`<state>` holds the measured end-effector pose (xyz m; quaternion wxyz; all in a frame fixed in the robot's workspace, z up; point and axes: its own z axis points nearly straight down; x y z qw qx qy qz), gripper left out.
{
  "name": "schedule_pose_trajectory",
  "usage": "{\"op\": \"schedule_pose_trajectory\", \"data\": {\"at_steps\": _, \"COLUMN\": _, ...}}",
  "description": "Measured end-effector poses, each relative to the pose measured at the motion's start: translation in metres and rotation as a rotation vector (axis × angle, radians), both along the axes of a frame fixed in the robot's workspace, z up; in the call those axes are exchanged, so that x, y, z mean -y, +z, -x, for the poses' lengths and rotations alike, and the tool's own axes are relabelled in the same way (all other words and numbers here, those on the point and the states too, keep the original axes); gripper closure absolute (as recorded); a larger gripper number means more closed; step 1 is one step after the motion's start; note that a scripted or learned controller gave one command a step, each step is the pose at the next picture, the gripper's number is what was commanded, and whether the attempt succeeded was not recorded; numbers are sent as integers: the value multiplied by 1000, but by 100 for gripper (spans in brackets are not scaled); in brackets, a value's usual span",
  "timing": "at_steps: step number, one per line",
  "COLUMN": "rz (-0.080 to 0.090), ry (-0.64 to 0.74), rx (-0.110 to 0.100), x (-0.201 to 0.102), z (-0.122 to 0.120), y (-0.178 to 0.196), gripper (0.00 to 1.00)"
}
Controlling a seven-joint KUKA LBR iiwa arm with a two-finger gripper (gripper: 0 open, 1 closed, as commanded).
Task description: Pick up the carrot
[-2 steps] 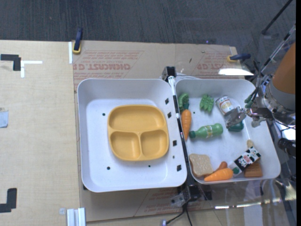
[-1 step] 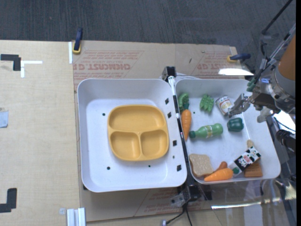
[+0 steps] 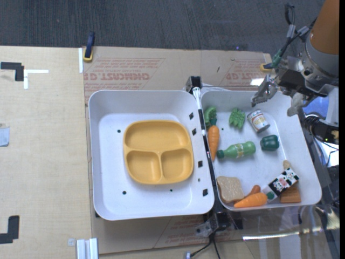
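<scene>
At the lower right of the frame you see one carrot [image 3: 251,200] beside the bread slice [image 3: 230,188]; another carrot [image 3: 213,140] lies mid-frame against the right bin [image 3: 299,135]'s left wall. At the upper right the hand [image 3: 277,97] hovers, fingers spread, grasping nothing.

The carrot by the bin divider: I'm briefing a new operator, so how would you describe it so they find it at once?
Look at the right bin, on its left wall beside the bin that holds the yellow tray. The carrot lies upright there, below a green leafy piece and left of the green bottle. Unlike the second carrot lying flat at the near edge by the bread slice, it points toward the near edge.
</scene>
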<state>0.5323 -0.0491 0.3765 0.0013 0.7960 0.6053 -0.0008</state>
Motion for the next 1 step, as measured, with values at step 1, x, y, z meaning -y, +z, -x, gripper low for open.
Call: {"op": "schedule_pose_trajectory", "data": {"at_steps": 1, "rz": 0, "ry": -428, "rx": -5, "x": -32, "z": -6, "y": -17, "gripper": 0}}
